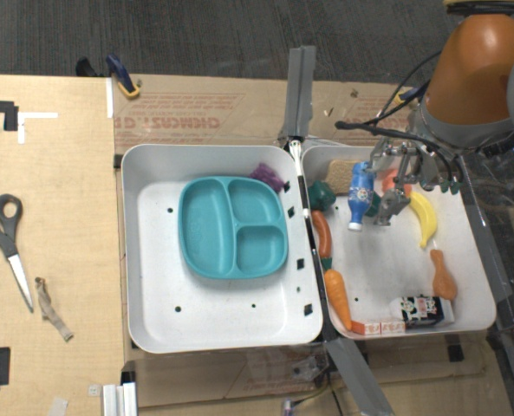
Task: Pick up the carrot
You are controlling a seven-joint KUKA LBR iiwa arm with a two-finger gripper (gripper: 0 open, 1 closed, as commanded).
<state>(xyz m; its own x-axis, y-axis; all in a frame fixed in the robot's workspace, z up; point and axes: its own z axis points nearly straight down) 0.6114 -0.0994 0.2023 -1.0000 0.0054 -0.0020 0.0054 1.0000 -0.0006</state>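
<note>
Camera view: carrot (pixel 336 300) lies along the right bin's (pixel 465 323) left wall near its front-left corner, just below a sausage-like toy (pixel 322 232), well apart from the hand (pixel 385 199). Hand hovers over the bin's back half beside a blue bottle (pixel 359 194) and banana (pixel 425 217); open or closed, cannot tell. Being tight to the wall probably leaves little grasp room.

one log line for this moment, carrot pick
hand: above right white bin, near blue bottle | orange carrot: lying by bin's left wall, untouched | teal divided plate: in left bin
</note>
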